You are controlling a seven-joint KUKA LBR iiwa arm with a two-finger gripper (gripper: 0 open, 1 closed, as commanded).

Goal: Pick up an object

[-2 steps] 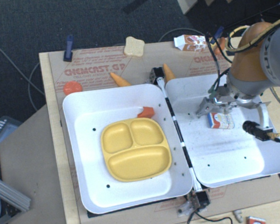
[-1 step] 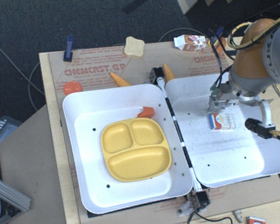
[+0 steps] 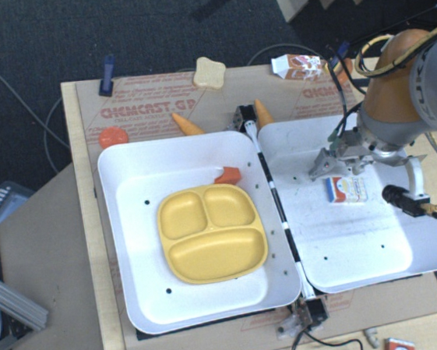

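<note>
A small white carton with blue and red print (image 3: 346, 189) lies flat in the right bin (image 3: 369, 259), in its upper middle. My gripper (image 3: 341, 167) hangs just over the carton's far edge. It is open, its grey fingers (image 3: 320, 167) spread to either side, and nothing sits between them. The orange-banded wrist (image 3: 391, 84) leans in from the upper right. In the left bin (image 3: 129, 220) rests a yellow divided plate (image 3: 210, 232), and a small orange piece (image 3: 228, 175) lies beside its far rim.
Behind the bins lie a bread slice (image 3: 209, 72), a small printed carton (image 3: 298, 65), a carrot (image 3: 187, 124), an orange disc (image 3: 112, 135) and a blue clip (image 3: 106, 75). A black cable plug (image 3: 400, 198) hangs over the right bin's right side.
</note>
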